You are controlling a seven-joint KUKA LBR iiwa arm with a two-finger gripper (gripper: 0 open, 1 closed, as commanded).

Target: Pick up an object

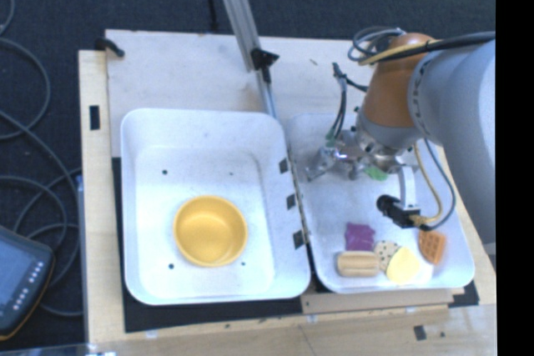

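Purple block (360,235) loose in right bin (334,204); tool (346,161) apart.

The arm (442,87) is cut off by the right edge, and its wrist hides the back part of the right bin (329,263). A small green thing (377,173) shows only partly under the wrist. At the left edge, a dark tablet (18,279) is cut off.
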